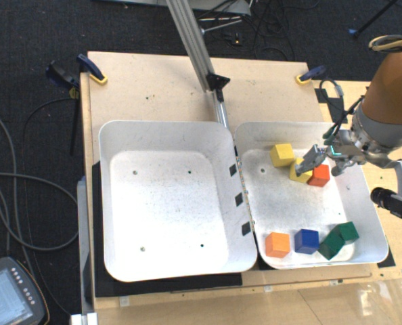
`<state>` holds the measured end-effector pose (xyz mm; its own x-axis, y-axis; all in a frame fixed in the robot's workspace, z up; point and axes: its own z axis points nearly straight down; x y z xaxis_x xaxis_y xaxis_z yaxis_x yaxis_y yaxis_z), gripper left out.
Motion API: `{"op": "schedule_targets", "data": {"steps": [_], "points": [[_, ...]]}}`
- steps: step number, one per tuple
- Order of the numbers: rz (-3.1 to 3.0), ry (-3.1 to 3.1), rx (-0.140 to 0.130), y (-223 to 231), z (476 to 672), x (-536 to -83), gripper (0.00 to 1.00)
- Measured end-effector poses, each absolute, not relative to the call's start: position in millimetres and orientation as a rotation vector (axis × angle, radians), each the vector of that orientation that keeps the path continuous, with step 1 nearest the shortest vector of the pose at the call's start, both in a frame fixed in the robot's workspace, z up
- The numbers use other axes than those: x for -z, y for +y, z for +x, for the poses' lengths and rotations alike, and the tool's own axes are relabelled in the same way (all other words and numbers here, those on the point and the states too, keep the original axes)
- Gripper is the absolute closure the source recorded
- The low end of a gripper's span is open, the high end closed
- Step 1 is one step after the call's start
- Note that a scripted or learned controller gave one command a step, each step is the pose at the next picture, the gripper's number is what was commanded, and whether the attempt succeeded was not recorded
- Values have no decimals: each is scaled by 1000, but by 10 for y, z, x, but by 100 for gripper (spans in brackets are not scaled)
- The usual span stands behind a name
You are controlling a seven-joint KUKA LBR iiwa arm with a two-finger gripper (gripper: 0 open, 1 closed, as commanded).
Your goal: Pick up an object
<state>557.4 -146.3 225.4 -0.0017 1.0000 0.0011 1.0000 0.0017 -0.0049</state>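
Your tool (321,162) sits low over the right-hand shallow white bin (363,212), in its upper part, with its fingers spread on either side of a small orange-red block (319,175). The block lies on the bin floor. You cannot tell from this angle whether either finger touches it, and it does not look lifted. The block is close to cubic, so no long axis can be read; its top face points up at the camera.

Touching its left side you see a small yellow block (299,175), partly hidden under the tool. A second, larger yellow cube (282,155) stands just up and left of that, near the bin's upper left.

Along the near edge of the same bin you have a row: an orange cube (277,244), a blue cube (308,241) beside it, then two dark green blocks (339,240) pressed together at the right corner, the pair angled up to the right.

The left-hand white bin (120,181) lies beside it on the tan wooden surface (153,87).
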Motion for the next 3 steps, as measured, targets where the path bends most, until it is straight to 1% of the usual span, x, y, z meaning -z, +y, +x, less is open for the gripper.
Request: {"op": "schedule_targets", "data": {"steps": [1,2,3], "points": [[-2221,-2222,0,-1466,5583,-2280,0],[-2221,-2217,-5,-1551,5558,-1796,0],[-2218,-2216,-6,-1497,5487,-1183,0]]}}
